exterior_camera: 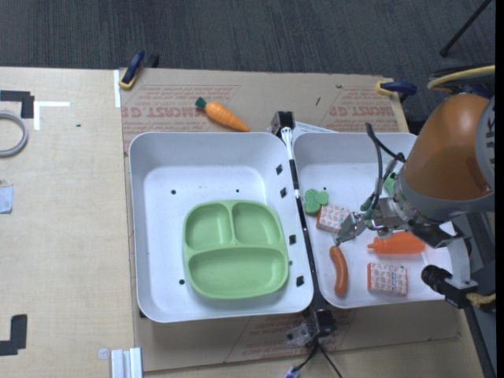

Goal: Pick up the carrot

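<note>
Two white bins sit side by side on a table [63, 235]. The carrot [224, 115] lies on the cardboard behind the left bin [150, 227], outside both bins. That bin holds a green divided plate [235, 249]. The tool [352, 228] hovers low in the right bin [339, 152], fingers spread and gripping nothing, near a sausage [339, 271], small cartons and an orange toy [398, 245].

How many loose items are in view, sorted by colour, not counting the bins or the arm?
Orange: 2, carrot outside the bins, orange piece beside the gripper
Green: 2, divided plate, small green item
Red: 1, sausage
Patterned packets: 2
Total: 7
</note>
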`<state>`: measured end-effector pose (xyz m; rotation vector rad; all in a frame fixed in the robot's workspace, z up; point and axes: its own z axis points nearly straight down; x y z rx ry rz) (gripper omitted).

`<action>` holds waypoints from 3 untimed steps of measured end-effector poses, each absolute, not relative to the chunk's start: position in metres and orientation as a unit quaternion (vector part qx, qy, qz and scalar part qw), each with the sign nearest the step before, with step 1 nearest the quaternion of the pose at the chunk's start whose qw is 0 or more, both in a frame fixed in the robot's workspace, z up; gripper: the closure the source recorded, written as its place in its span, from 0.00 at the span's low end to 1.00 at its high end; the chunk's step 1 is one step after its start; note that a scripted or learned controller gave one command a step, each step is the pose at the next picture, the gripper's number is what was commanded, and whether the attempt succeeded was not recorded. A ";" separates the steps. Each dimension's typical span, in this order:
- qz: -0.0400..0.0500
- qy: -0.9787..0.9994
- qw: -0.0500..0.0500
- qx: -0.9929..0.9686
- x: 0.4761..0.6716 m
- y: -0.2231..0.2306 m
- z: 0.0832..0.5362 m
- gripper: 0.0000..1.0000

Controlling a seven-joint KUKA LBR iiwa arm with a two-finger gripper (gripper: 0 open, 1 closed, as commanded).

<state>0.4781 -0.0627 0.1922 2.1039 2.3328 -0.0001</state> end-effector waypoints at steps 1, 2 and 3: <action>0.000 0.805 0.002 0.593 0.487 -0.134 0.331 0.00; 0.000 0.847 0.000 0.532 0.478 -0.082 0.207 0.00; 0.000 0.872 0.001 0.489 0.504 -0.125 0.180 0.00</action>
